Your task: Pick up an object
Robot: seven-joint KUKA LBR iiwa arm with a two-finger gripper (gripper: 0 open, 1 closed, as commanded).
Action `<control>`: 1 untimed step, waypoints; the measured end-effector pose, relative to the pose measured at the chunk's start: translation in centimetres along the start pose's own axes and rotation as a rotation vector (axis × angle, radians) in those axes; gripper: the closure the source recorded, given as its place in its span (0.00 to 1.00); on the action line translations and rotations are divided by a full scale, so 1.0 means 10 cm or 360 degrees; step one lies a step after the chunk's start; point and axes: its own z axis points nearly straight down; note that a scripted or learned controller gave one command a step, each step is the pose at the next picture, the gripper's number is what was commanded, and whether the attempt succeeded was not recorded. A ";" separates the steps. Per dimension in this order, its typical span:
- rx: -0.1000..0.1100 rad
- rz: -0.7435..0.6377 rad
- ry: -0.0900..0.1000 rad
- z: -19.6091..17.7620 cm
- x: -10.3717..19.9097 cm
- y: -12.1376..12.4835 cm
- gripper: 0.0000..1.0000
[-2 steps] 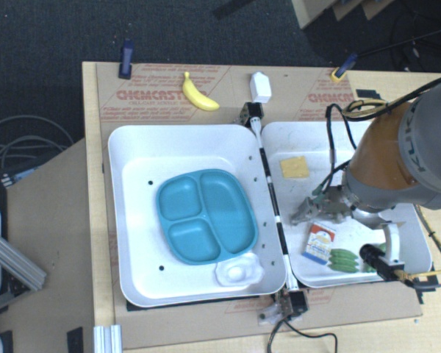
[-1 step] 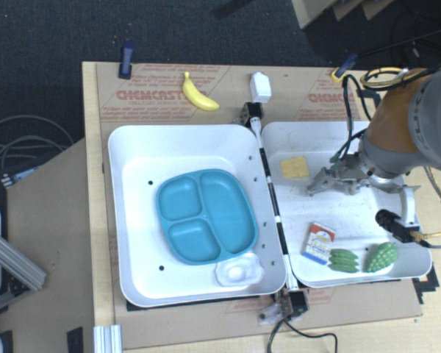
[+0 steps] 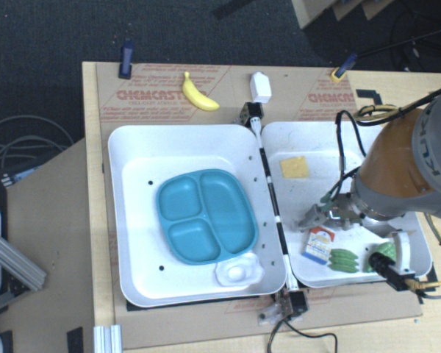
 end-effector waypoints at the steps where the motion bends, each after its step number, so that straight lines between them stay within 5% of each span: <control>1: 0.0004 0.0000 0.0003 0.10 0.13 0.03 0.00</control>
